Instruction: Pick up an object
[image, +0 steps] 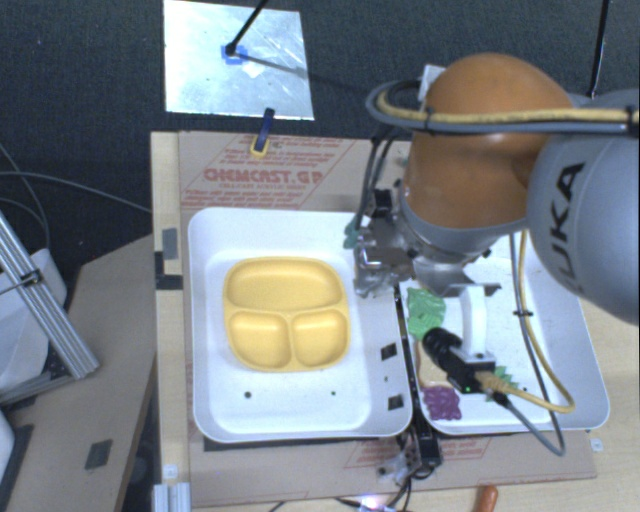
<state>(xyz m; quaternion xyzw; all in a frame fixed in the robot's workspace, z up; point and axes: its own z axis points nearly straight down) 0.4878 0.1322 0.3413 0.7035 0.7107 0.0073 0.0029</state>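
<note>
A yellow plate (287, 311) with three compartments lies in the left bin (300, 410). In the right bin (575, 390), a green object (425, 309) lies near the left wall, and a purple object (442, 402) sits at the front left corner. My gripper (368, 255) hangs over the ridge between the two bins, near the plate's far right corner and just behind the green object. The big grey and orange arm hides much of the right bin.
Both bins rest on a cardboard sheet (270, 170) with red print. A small blue and yellow item (263, 133) lies on its far edge. A shiny metal sheet (238, 58) lies beyond, and metal rails (40, 310) stand at the left.
</note>
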